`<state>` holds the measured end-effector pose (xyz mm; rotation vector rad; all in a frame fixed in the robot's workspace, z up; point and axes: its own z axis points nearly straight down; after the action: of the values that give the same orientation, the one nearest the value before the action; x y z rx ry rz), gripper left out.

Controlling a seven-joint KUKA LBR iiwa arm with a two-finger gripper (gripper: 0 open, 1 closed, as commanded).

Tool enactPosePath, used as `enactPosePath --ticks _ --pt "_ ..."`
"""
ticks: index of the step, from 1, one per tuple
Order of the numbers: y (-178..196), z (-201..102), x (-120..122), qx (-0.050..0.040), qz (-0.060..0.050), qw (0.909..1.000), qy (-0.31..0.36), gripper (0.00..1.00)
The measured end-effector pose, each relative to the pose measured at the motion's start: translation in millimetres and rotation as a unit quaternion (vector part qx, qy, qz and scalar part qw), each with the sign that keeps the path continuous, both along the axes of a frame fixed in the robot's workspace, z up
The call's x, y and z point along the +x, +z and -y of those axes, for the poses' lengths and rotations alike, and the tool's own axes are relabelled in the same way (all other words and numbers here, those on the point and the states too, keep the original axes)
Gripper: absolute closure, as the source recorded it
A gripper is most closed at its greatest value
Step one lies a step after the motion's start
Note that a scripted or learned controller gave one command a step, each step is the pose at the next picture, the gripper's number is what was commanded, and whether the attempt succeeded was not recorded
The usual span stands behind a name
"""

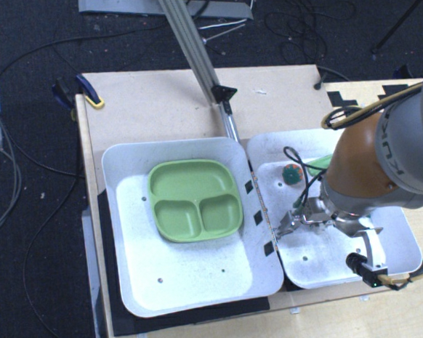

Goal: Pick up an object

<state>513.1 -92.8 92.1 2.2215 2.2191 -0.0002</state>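
My arm (386, 158) comes in from the right and bends down over the right bin (404, 248), the orange band above my wrist sitting over the bin's upper half and the grey link beyond it running off the right edge. My hand (287, 224) is low inside that bin, turned toward its left wall, close to where the two bins meet. Its metal parts are small and partly hidden under my wrist, so I cannot tell how it stands, and I see nothing in it. A small round object (292, 173), green with an orange patch, lies on the bin floor near the upper left corner, above my hand and apart from it. Just to its right a pale green piece (318, 165) shows partly from under my arm. A black cable loops over this area. The left bin (133, 280) holds a green divided plate (196, 200) lying flat in its upper middle. Both bins rest on the tan surface (155, 103).
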Motion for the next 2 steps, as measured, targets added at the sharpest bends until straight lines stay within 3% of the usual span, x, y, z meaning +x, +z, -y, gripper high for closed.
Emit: enactPosePath --ticks 1,2 --pt "14 1 2 -0.0007 0.003 1.0 -0.001 1.0" --pt "74 8 5 -0.0001 0.002 1.0 0.001 1.0"
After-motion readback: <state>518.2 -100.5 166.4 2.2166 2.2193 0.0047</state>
